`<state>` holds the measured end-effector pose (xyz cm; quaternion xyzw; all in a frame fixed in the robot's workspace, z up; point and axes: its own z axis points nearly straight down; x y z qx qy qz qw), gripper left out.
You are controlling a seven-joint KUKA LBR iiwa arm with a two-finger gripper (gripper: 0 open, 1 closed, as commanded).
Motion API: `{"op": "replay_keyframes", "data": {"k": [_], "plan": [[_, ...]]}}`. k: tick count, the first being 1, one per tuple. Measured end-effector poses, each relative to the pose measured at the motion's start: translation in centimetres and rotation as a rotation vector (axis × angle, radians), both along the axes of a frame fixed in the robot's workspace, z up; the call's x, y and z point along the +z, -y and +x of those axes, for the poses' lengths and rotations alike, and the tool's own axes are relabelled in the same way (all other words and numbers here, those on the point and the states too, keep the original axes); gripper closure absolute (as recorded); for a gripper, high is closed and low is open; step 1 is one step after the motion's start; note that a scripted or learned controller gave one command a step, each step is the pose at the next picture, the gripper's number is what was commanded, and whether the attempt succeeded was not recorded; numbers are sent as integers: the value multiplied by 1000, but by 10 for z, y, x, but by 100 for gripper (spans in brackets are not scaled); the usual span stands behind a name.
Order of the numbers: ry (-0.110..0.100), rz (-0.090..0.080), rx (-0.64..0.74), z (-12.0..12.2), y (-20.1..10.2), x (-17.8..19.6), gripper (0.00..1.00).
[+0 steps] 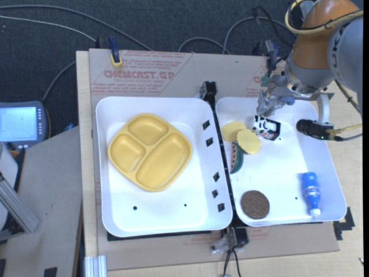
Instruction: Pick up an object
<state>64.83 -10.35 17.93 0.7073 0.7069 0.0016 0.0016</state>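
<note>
Nearest the camera, a brown round disc point(254, 204) is lying at the near edge of the right bin point(288, 172), with a small blue bottle point(309, 193) sitting to its right. Farther back, two yellow chip-like pieces point(241, 137) are resting against a green-and-red slice point(235, 157) close to the divider. A yellow compartment plate point(150, 151) is occupying the left bin point(115, 212), well apart from the arm.

The tool point(267, 109) is hovering at the far part of the right bin, just above a small black-and-white object point(267, 128) that is lying beside the yellow pieces. Whether its fingers are standing wide or narrow I cannot tell; nothing is visibly sitting between them.

Judging from this, the arm is lining up a descent on the black-and-white object. To do it well, the tool should be coming straight down, centred on that piece, with the fingers straddling its shorter side and keeping off the neighbouring yellow piece, closing only once fully low.
</note>
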Motion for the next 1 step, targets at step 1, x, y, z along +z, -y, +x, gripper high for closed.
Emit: {"op": "replay_keyframes", "data": {"k": [1], "plan": [[2,0,2,2,-4,45,100]]}}
